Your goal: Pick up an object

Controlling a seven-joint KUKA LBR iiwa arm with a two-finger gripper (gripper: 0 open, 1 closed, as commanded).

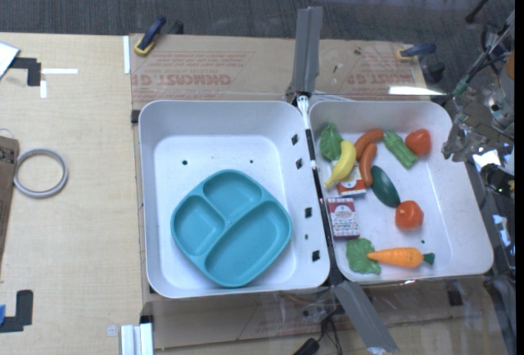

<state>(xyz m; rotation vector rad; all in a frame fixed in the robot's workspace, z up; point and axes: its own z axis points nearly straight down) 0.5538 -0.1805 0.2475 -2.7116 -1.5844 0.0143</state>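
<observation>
I see smooth white plastic bins (155, 181), a matt teal plastic plate (232, 228), glossy plastic vegetables at three o'clock, pale wooden bench (74, 132)

Bench (74, 263) — two white bins (164, 124); tape roll (38, 173).

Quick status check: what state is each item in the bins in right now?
Blue divided plate: flat in left bin, compartments bare.
Banana: lying in right bin, against the divider side.
Carrot: lying flat near the front wall.
Red box: lying flat.
Claw: at right bin's right rim.
</observation>
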